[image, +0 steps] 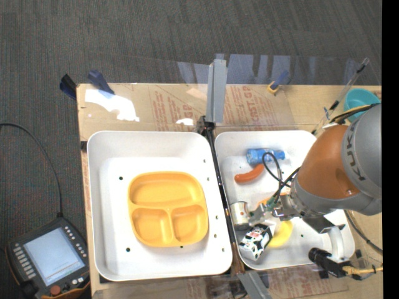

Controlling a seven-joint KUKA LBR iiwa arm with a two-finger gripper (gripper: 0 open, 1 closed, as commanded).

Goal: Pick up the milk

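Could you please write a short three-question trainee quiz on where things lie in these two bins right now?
1. True or false: the yellow divided tray lies in the left bin.
2. Which thing lies nearest the right bin's front-left corner: A the blue item, B the milk carton, C the hot dog?
3. Fill in: the arm reaches over the ____ bin.

Key
1. True; the tray has three compartments.
2. B; the cow-patterned carton lies tipped beside a yellow item.
3. Right; the pincer is just above the carton, beside a small can.
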